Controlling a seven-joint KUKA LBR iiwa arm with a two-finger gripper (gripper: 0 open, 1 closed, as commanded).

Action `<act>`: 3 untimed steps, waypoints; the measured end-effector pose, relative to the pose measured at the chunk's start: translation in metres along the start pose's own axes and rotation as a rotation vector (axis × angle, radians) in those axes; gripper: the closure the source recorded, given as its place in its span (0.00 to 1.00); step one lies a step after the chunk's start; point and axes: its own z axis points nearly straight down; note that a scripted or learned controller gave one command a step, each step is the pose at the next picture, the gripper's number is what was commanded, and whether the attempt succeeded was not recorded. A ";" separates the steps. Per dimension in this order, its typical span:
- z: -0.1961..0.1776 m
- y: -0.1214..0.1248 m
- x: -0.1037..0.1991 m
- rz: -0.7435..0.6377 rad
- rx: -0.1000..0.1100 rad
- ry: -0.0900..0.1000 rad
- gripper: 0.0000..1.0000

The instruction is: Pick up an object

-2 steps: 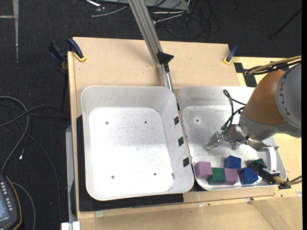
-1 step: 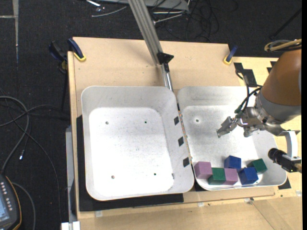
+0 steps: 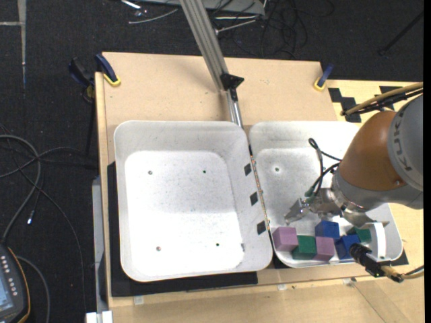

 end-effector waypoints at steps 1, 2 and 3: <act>-0.090 0.120 0.024 -0.007 -0.017 -0.003 0.00; -0.086 0.108 0.024 -0.002 -0.004 -0.002 0.00; -0.175 0.137 0.042 -0.006 -0.016 -0.003 0.00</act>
